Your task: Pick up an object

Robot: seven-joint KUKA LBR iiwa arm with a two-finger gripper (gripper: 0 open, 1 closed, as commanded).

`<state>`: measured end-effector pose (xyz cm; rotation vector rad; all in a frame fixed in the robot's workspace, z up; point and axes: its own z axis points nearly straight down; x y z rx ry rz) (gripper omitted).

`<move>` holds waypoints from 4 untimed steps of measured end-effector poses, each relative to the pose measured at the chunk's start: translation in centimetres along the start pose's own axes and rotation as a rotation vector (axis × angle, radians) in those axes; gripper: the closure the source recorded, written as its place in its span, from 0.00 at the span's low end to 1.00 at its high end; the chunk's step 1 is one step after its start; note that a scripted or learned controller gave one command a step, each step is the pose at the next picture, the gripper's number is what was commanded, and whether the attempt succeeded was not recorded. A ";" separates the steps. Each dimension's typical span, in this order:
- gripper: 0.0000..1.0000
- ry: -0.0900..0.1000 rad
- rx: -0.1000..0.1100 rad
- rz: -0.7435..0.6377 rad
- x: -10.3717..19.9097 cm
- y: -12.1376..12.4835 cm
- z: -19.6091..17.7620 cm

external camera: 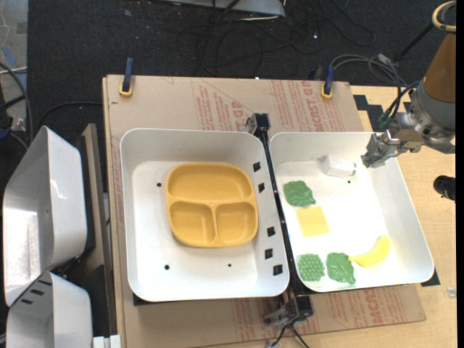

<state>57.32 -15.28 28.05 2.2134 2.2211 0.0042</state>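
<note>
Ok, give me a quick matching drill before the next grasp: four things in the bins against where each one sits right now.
Things:
1. divided yellow tray
2. yellow banana piece
3. white block
4. yellow square

Places:
A. near corner of the right bin, beside a green piece
B. far part of the right bin, near the hand
C. middle of the left bin
D. just nearer than the green leafy piece, by the bins' shared edge

Pairs: 1-C, 2-A, 3-B, 4-D
</note>
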 end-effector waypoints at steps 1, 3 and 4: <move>1.00 0.003 0.004 -0.005 5.4 1.7 0.6; 1.00 0.004 0.004 -0.006 16.8 2.9 1.9; 1.00 0.004 0.004 -0.006 22.4 3.7 1.8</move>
